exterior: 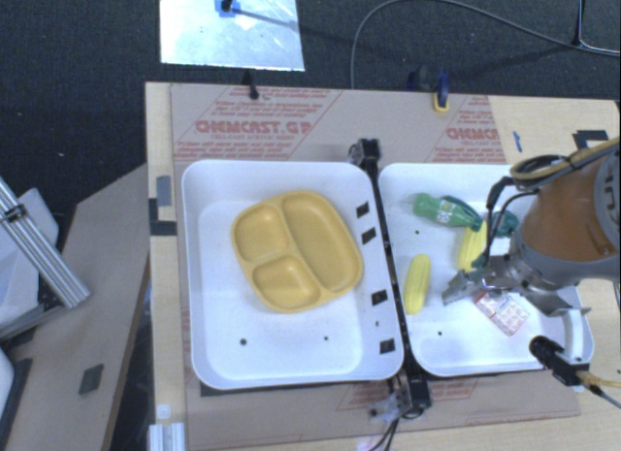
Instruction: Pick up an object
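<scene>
Gripper [464, 289] lower right, fingers apart, grasping nothing; wrist hiding part of clear packet [505, 313]; yellow corn [416, 282] beside.

Glossy white plastic bins [209, 274] on a matt brown paper-faced board [291, 119].

One fixed camera looks down on the surface [320, 114] from above at a slant, far enough off to take in both white bins. The left bin [209, 245] sits near the middle of the picture and the right bin [437, 347] lies toward the right edge. The far side of the surface runs across the upper part, with dark floor [68, 32] beyond it. The arm [572, 221] enters from the right.
</scene>
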Controlling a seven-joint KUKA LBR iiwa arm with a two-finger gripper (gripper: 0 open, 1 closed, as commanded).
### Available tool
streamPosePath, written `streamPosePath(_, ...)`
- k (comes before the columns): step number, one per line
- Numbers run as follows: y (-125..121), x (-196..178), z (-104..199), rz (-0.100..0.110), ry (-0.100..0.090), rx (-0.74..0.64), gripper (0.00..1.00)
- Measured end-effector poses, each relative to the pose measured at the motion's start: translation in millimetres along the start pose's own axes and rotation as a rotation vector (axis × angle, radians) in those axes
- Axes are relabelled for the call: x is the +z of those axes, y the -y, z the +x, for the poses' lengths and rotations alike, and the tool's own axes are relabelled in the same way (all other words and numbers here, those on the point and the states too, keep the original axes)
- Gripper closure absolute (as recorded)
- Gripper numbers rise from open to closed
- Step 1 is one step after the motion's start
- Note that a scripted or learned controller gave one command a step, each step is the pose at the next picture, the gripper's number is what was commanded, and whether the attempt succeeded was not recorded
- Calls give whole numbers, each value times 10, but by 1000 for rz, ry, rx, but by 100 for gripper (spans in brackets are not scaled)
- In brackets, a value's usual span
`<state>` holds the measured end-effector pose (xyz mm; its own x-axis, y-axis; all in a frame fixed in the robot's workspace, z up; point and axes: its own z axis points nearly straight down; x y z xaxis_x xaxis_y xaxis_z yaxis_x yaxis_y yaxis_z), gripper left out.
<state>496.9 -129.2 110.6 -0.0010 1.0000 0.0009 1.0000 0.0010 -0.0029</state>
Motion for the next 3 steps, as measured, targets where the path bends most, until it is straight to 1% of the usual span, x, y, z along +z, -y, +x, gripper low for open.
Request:
streamPosePath(1,-32,221,-28,-13,7,3,0)
streamPosePath(2,-58,88,-52,-21,11,4,100)
streamPosePath(3,-108,-537,-5,-10,2,-4,100)
